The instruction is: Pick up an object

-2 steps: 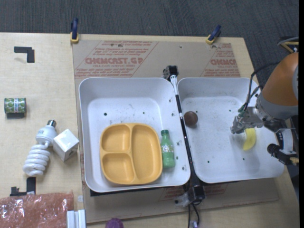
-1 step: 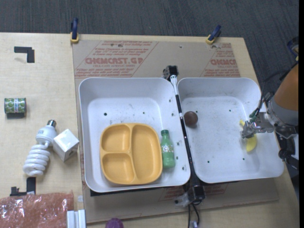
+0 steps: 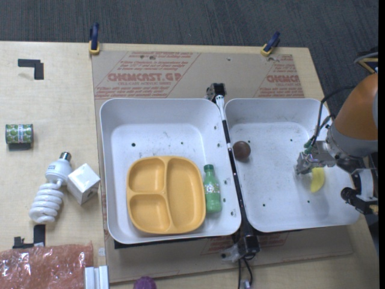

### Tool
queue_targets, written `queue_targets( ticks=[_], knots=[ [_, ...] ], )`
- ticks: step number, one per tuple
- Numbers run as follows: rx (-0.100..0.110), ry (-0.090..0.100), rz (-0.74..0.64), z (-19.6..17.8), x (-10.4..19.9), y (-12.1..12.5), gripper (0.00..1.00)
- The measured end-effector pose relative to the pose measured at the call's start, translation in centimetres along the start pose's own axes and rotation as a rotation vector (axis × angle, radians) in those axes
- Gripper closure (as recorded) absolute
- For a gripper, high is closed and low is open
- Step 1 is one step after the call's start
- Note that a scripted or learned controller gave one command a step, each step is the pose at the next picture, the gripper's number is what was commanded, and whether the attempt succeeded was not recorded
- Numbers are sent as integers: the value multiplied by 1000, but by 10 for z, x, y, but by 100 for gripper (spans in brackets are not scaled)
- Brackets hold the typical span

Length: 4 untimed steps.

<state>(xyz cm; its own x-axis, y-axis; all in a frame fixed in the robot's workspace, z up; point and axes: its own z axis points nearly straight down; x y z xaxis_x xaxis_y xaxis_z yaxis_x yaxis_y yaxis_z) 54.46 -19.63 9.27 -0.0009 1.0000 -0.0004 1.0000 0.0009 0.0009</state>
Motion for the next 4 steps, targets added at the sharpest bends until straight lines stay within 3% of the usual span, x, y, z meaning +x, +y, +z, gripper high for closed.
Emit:
queue_targets(
  ticks=[1, 2, 3, 4],
  knots=[
    [0, 0, 2, 0, 1, -29, 100],
    [0, 0, 2, 0, 2, -39, 100],
    [-1, -1, -1, 0, 8, 0, 100],
    [1, 0, 2, 0, 3, -27, 100]
  ],
)
